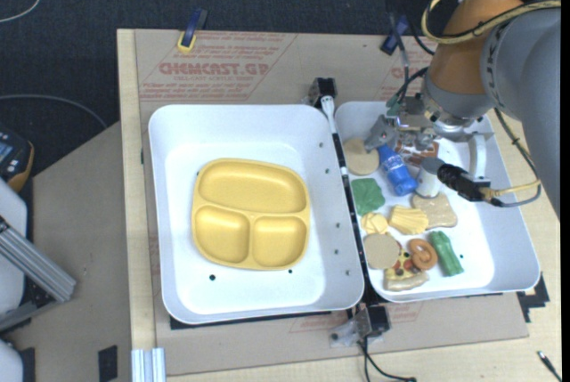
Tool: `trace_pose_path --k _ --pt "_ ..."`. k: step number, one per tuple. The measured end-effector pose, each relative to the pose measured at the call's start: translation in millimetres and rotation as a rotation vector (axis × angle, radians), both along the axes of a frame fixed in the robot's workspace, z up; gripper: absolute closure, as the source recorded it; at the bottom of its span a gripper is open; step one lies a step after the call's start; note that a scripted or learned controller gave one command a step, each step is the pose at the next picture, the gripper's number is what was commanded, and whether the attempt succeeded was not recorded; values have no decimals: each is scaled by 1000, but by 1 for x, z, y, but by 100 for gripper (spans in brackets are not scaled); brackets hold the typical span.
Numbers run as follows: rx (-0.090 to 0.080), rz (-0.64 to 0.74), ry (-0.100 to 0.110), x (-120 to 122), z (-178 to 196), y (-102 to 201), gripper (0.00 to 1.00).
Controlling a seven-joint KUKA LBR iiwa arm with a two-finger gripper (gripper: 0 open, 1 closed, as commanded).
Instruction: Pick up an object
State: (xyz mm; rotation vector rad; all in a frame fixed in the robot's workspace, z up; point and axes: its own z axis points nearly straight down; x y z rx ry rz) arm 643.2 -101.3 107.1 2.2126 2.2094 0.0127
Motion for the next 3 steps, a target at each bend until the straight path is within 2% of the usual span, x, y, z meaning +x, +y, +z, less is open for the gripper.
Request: trace_pose_path --k 1,2,3 --pt "-7 1 -8 2 12 -2 100" --pt "4 3 12 9 56 1 100" --pt "4 3 11 15 103 8 100"
